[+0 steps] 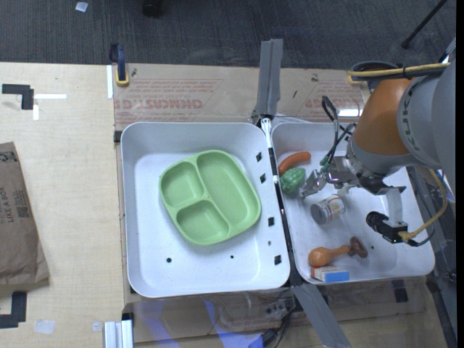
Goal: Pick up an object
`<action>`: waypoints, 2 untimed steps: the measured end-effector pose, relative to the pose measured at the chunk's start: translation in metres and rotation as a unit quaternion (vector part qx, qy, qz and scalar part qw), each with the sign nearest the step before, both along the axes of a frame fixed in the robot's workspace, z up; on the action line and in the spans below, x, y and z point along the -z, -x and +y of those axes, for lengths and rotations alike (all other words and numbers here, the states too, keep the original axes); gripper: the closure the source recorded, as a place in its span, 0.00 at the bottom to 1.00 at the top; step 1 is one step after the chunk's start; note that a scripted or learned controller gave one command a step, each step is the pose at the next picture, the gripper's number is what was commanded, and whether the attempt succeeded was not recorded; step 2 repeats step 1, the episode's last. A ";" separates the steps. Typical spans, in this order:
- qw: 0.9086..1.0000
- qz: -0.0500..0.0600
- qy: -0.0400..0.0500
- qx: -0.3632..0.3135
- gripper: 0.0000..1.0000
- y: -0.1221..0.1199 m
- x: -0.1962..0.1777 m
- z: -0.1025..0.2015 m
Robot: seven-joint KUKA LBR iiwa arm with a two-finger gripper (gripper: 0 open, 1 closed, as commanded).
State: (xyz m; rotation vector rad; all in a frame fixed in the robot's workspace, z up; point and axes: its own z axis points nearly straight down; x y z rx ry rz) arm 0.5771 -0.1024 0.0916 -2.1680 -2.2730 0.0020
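Nearest the lens is my own arm [424, 114], grey with its orange band [384, 118], coming in from the right of the frame over the right bin [406, 259].

At the far left a brown paper bag [18, 216] lies on the bench, cut off by the frame edge. Left of centre is the left bin [145, 267], with one pale green plate [210, 196] in it, split into three compartments and lying at a slant.

The right bin has the objects to pick, five by my count. An orange sausage-shaped piece [294, 160] lies near its upper left corner, with a green knobbly lump [292, 180] touching it just below. A small jar [328, 209] lies tipped near the bin's middle. An orange-and-brown drumstick shape [333, 253] lies lower down. A little box [330, 274] with a blue patch sits against the bottom wall.

My gripper [316, 185] hangs between the green lump and the jar, just above the jar. Its metal parts blur together here, so I cannot tell whether it is spread or pressed together, and I see nothing pinched in it. My wrist hides the bin floor behind it.
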 end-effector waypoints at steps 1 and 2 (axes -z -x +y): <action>0.988 0.000 -0.001 -0.152 0.00 0.049 0.000 -0.015; 0.988 0.000 -0.001 -0.152 0.00 0.049 0.000 -0.015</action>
